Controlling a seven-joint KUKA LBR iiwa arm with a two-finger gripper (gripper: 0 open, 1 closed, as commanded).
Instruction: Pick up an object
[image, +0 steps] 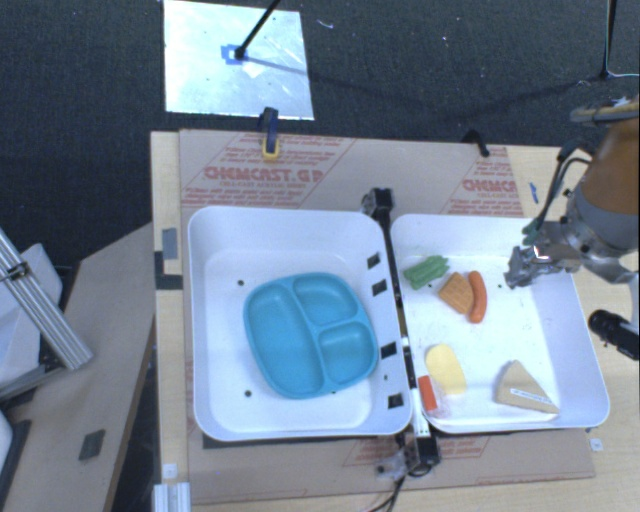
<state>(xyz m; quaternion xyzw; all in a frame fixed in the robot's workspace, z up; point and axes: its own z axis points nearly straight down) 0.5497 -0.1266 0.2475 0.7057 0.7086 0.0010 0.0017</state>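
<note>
Brown board (340, 165) on worktop printed CHEMCAST GP, blue tray (310, 335) in left bin (215, 300), hand (522, 268) over right bin (560, 330), grip state unclear

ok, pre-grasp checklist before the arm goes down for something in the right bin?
1. Targets present in right bin: green piece, orange wedge, red sausage, yellow block, tan wedge. ok.
2. Gripper over the right bin, near its right side. ok.
3. Jaws open: cannot tell.
4. Nothing already held: cannot tell.
5. Sausage isolated: not ok, it lies against the orange wedge.
6. Yellow block and tan wedge have free space around them: ok.
</note>
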